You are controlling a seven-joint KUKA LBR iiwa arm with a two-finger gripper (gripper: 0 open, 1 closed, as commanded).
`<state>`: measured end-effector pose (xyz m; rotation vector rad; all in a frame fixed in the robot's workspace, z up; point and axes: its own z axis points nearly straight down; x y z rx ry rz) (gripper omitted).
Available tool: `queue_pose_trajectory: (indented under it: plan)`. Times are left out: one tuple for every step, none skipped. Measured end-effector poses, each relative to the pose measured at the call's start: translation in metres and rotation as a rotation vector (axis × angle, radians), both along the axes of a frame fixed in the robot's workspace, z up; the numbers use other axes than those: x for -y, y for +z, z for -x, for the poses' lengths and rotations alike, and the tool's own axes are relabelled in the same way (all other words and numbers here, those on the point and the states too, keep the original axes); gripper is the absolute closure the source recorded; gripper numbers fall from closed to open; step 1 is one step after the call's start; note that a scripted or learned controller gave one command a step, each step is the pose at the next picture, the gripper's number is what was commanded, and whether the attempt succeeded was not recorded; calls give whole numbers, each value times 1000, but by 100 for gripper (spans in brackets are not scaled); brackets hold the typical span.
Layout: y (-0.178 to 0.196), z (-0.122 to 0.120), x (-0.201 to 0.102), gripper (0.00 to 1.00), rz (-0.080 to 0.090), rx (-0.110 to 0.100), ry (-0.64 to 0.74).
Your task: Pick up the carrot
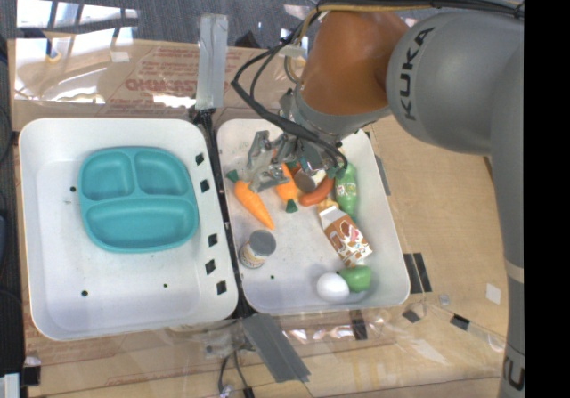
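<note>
Jaws: parted, nothing between them, metal two-finger gripper (267, 158) low in the right shallow white bin (294, 294). Tapered orange plastic carrot (252, 201) lies just below the fingertips, near that bin's left wall. Left bin (44, 209) holds a teal compartment plate (138, 199).

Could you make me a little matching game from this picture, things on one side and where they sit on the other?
Things:
1. carrot
2. teal divided plate
3. white egg
4. small tin can

Places:
A. alone in the left bin
B. near corner of the right bin, beside a green item
C. right bin, just below the gripper
D. right bin, near the divider, below the carrot

Pairs: 1-C, 2-A, 3-B, 4-D
</note>
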<state>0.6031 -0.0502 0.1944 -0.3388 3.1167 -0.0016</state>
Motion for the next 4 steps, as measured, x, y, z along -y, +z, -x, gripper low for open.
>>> queue_pose_trajectory:
  plan:
    - [37, -34, 30, 100, 2, -1, -17]
    - [35, -45, 97, 100, 2, -4, 49]
    - [81, -55, 151, 100, 4, -1, 130]
    - [-45, -54, 157, 100, -2, -11, 383]
